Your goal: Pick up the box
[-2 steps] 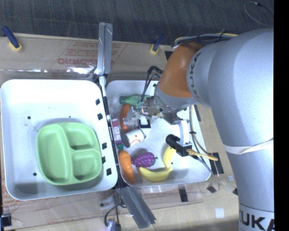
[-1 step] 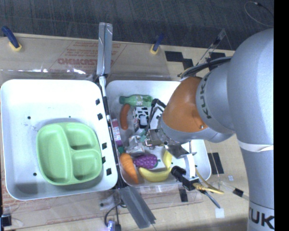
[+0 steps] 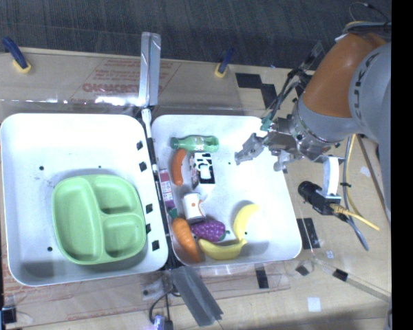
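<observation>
We see the box lying just below the green bottle, long axis running away from it, left of our claw, whose fingers hang apart and empty.

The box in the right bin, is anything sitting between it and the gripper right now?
Nothing visible does. The gripper hovers over bare white floor of the right bin, and the box lies to its left in the camera view. The green bottle and a sausage crowd the box's far sides.
</observation>
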Motion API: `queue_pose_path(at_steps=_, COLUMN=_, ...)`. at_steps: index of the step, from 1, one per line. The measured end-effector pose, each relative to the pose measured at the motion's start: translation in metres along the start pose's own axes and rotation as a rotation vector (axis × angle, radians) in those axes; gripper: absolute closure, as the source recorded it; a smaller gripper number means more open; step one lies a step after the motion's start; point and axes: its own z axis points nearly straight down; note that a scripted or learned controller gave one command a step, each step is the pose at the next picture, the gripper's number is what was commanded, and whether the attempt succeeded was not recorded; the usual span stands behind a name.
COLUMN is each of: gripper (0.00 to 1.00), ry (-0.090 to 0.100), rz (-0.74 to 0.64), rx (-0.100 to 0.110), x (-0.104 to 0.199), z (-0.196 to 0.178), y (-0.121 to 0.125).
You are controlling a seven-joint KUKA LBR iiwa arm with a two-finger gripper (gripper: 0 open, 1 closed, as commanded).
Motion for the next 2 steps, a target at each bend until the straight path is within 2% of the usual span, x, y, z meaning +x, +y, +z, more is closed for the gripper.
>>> queue_pose_path(at_steps=1, gripper=0.0, ry=0.0, rz=0.421, rx=0.007, x=0.058, z=0.151, y=-0.04)
queue_pose_path(at_steps=2, gripper=0.0, ry=0.001, rz=0.479, rx=-0.001, x=-0.028, z=-0.006, y=-0.005)
